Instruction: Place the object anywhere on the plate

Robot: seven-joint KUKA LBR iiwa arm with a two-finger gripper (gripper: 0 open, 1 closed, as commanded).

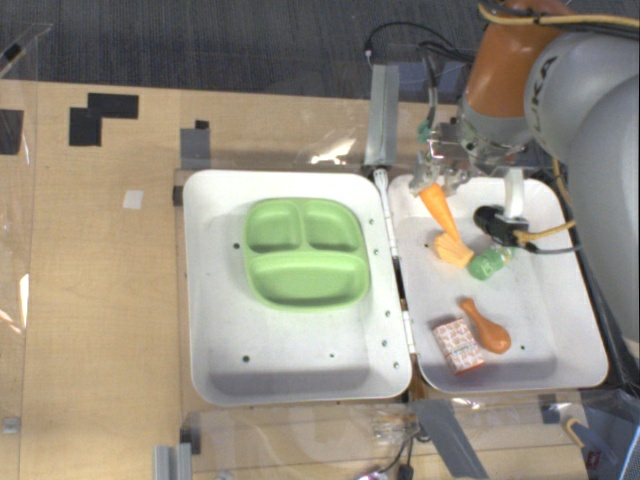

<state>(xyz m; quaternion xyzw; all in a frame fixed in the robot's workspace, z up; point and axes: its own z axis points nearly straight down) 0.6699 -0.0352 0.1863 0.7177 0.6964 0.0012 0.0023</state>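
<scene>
A green three-compartment plate lies in the left white bin. In the right bin, an orange carrot lies slanted near the back left, its wide end up against my gripper. The gripper stands right over that end of the carrot. Whether it grips the carrot is hidden by the wrist. A yellow piece sits at the carrot's narrow tip.
A small green object lies right of the yellow piece. Nearer the front of the right bin are an orange drumstick-shaped toy and a red-and-white checked block. The bins' shared rim separates the carrot from the plate.
</scene>
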